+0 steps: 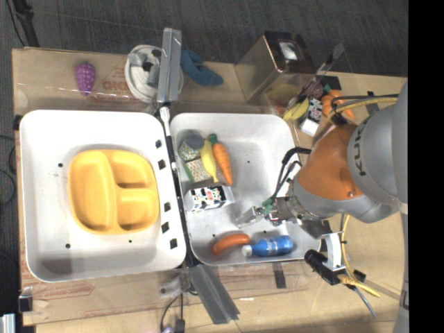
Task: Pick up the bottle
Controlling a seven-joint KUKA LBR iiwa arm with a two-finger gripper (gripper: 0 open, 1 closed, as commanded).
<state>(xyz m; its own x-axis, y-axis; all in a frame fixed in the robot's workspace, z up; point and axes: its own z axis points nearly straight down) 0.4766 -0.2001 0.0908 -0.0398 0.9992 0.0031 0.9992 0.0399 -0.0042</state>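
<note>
- Camera view: the right-hand shallow white plastic bin (267,132) serves as the landmark for everything below.
- The blue plastic bottle with a white cap (270,246) lies on its side along that bin's near wall, cap end pointing toward the bin's left side.
- Just beside the cap, also against the near wall, lies a reddish-orange sausage-shaped toy (229,242).
- The grey arm with its orange band (331,168) comes in over the bin's right rim, and its two-finger gripper (267,211) hangs over the bin floor just behind the bottle, apart from it.
- Whether the fingers stand apart or together cannot be told; nothing can be seen between them.
- Toward the bin's left wall sits a small white carton with black cow patches (208,198).
- Behind the carton, in the bin's far-left part, an orange toy carrot with a green top (221,161) lies beside a yellow toy corn cob (208,164) and a grey-green packet (189,148).
- Left of the landmark bin, sharing its divider, is the second white bin (41,137), holding a yellow plastic tray with three compartments (114,189).
- Beyond the landmark bin's far rim, on the brown cardboard bench, lie a blue cloth-like object (198,69) and a brown box (274,64).
- Further left along that same far side rests a purple toy grape bunch (85,77).
</note>
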